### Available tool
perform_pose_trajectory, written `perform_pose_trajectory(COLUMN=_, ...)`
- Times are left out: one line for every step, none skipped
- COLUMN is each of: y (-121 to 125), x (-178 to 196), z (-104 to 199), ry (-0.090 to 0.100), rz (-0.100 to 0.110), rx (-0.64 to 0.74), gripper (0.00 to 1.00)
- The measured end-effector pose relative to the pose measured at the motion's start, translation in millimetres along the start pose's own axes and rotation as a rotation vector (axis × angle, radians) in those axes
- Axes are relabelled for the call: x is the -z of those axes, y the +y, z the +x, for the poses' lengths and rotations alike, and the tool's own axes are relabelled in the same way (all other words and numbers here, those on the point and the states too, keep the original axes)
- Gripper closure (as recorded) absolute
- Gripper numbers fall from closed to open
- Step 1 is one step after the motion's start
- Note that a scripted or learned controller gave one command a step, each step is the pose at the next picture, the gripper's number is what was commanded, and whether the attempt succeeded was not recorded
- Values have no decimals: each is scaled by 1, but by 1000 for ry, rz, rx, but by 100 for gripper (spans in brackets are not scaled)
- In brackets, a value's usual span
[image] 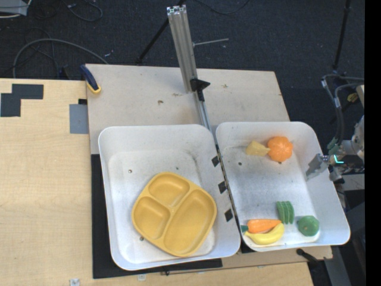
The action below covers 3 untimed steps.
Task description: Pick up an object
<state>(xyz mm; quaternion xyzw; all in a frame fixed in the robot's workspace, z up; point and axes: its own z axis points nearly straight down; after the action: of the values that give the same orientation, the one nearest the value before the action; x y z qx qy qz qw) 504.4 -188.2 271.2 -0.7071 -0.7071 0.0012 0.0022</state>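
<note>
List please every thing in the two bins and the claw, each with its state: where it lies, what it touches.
Yellow divided plate: flat in left bin.
Orange fruit: in right bin, far end, touching yellow wedge.
Green ridged piece: near end, apart from the others.
Green round piece: near right corner.
Carrot: lying on banana, near edge.
Claw: at right bin's right rim, holding nothing visible.

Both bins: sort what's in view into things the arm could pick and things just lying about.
Pickable, right bin: orange, yellow wedge, carrot, banana, ridged green piece, round green piece.

Lying about: yellow divided plate in left bin, aluminium post.
</note>
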Motion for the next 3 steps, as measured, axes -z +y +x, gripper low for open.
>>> perform_pose_trajectory(y=0, x=1, z=0, ry=0, rz=-2, rx=0, gripper=0)
perform_pose_trajectory(y=-8, x=-59, z=-2, ry=1, rz=3, rx=0, gripper=0)
perform_pose_trajectory(y=-9, x=-124, z=-4, ry=2, rz=3, rx=0, gripper=0)
